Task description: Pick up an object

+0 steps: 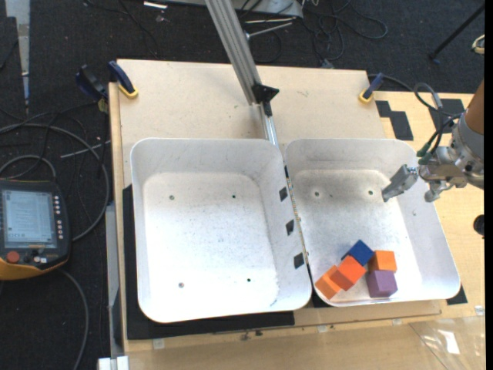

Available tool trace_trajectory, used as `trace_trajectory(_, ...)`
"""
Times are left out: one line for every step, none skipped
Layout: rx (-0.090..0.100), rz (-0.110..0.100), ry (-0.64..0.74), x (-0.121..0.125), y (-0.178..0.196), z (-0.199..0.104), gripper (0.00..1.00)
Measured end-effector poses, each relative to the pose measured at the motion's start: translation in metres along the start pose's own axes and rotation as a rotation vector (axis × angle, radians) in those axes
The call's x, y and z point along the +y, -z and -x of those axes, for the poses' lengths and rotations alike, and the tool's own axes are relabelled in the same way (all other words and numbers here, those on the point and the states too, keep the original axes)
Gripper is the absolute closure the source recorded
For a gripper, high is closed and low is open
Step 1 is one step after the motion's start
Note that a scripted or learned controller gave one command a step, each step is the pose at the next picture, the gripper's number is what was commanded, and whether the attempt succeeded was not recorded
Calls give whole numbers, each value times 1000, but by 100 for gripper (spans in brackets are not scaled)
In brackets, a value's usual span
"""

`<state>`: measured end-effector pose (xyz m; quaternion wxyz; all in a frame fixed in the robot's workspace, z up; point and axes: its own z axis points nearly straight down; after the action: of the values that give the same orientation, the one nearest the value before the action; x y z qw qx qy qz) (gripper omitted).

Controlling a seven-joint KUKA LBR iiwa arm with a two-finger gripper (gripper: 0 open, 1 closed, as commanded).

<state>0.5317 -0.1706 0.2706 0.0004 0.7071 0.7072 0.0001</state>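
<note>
The bench (323, 87) carries the right bin (431, 230), whose near corner holds four small blocks (360, 270) huddled touching. They look light, rigid and flat-sided; the purple block (381, 283) offers free faces. The gripper (412, 182) hovers above the bin's far-right rim, spread and holding nothing.

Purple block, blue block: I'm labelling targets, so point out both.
Purple cube-shaped block (381, 283), camera view, its top face.
Blue cube-shaped block (359, 250), camera view, its top face.
</note>
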Motion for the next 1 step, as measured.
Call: trace_trajectory(1, -2, 6, 11, -8, -38, 0)
